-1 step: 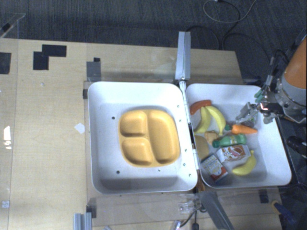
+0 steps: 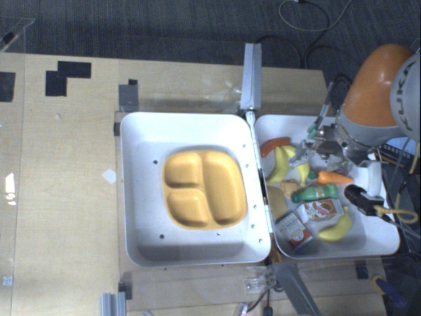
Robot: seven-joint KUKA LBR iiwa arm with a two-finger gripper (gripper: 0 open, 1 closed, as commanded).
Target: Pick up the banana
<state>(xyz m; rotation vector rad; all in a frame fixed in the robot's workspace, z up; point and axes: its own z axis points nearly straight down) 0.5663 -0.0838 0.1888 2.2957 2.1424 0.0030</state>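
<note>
On the desk (image 2: 66,176) two white bins sit side by side, the left bin (image 2: 141,242) at 9 o'clock and the right bin (image 2: 376,239) at 3 o'clock. The arm (image 2: 378,91) reaches in from 3 o'clock and hangs over the 12 o'clock half of the right bin, with its fingers (image 2: 314,149) above the clutter there. I cannot tell whether they are clenched or released. A banana (image 2: 281,164) lies at 10 o'clock in the right bin, curved, close to the wall next to the left bin and just at 8 o'clock of the fingers. A red piece (image 2: 273,145) touches its 12 o'clock end. A second banana (image 2: 337,229) lies at 5 o'clock in the same bin, both ends bowed toward 12 o'clock, against the 6 o'clock edge of a carton (image 2: 322,210). A green bottle (image 2: 314,193) lies on its side just at 12 o'clock of the carton, and a carrot (image 2: 337,177) lies just at 12 o'clock of the bottle. A small box (image 2: 293,232) sits at 7 o'clock in the bin, beside the carton. The left bin holds a yellow tray (image 2: 204,188) at its centre, with two small compartments at 9 o'clock and a large one at 3 o'clock. A metal post (image 2: 251,78) stands at 12 o'clock between the bins.
</note>
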